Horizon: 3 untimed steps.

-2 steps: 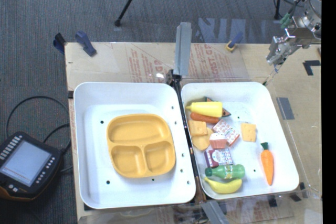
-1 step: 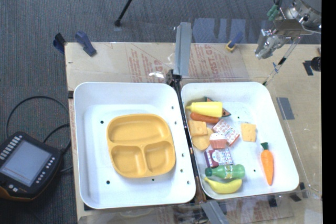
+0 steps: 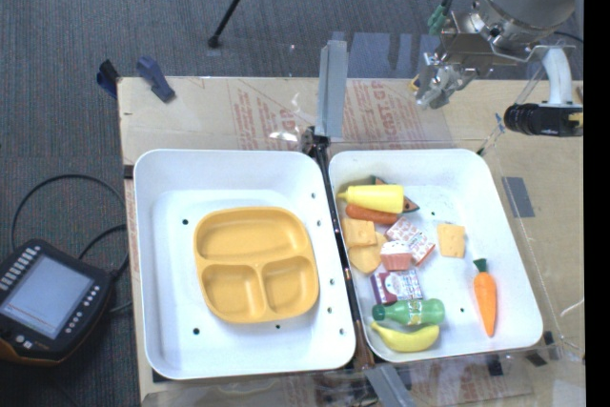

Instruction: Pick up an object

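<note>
My gripper [image 3: 436, 92] hangs high above the far edge of the right bin [image 3: 496, 195], with nothing between its fingers as far as the view shows. Down in that bin lie several toy foods: a yellow corn cob [image 3: 375, 197], a red sausage [image 3: 372, 215], crackers [image 3: 359, 234], a cheese cube [image 3: 451, 240], small red-and-white packets [image 3: 409, 243], a green bottle [image 3: 410, 311], a banana [image 3: 407, 335] and an orange carrot [image 3: 486, 298]. The gripper is well clear of all of them.
The left bin [image 3: 162, 205] holds a yellow three-compartment tray [image 3: 254, 262]. A metal post [image 3: 332, 95] stands between the bins at the back. A teach pendant [image 3: 43, 295] lies on the floor at the left.
</note>
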Each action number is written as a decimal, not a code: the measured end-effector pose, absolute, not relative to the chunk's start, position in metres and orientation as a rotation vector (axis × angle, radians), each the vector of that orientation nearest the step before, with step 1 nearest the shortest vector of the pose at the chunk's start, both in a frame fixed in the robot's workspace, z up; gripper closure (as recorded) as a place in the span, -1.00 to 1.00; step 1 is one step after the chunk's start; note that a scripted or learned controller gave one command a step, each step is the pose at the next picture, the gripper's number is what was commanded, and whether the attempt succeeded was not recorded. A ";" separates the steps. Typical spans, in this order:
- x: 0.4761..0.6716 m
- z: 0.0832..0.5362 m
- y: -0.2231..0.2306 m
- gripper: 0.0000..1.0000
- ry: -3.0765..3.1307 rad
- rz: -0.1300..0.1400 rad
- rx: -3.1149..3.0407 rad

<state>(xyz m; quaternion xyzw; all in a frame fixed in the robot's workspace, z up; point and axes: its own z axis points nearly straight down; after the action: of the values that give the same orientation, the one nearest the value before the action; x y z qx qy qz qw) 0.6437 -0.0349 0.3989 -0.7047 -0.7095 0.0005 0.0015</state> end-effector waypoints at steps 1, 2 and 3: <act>0.645 0.424 0.002 1.00 -2.207 -0.001 -2.234; 0.644 0.437 -0.070 1.00 -2.345 0.003 -2.091; 0.645 0.422 -0.017 1.00 -2.246 0.005 -2.191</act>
<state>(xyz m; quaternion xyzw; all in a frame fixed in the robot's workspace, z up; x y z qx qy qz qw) 0.6445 -0.0168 0.4217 -0.6984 -0.7157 0.0015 0.0020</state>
